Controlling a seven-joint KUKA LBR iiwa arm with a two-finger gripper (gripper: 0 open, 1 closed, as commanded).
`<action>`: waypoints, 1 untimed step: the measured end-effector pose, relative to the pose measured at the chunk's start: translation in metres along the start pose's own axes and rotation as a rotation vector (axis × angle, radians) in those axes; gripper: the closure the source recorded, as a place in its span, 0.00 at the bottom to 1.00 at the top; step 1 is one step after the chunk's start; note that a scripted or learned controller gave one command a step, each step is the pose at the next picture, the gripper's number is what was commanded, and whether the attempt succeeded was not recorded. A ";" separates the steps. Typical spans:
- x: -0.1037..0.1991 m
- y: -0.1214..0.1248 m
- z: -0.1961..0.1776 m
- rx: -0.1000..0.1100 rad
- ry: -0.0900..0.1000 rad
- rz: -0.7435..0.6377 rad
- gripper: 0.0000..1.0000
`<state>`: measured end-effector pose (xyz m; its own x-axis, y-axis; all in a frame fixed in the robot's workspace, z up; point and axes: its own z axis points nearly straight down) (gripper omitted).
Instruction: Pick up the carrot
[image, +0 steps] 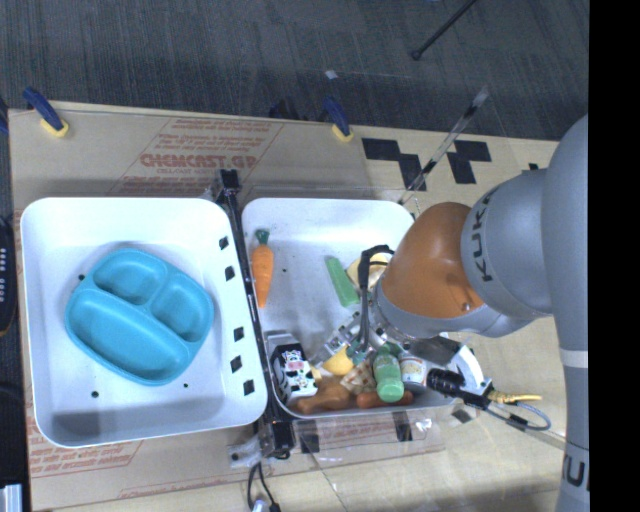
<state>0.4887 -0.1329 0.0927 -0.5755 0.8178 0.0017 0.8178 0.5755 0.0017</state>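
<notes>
One carrot (262, 272) lies at the right bin's (300, 215) left wall, apart from the gripper (362, 340) over near clutter; jaw state cannot be told

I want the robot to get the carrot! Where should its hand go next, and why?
Probably it should lift a little and slide toward the bin's left wall. The carrot lies there, against the left edge of the right bin, apart from the other things. The gripper sits lower, over the pile of toys at the bin's near end, so it is not above the carrot.
</notes>
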 end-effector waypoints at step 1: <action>0.025 0.020 0.001 0.003 -0.003 0.289 1.00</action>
<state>0.4907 -0.1008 0.0918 -0.3189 0.9478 -0.0011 0.9478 0.3189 -0.0011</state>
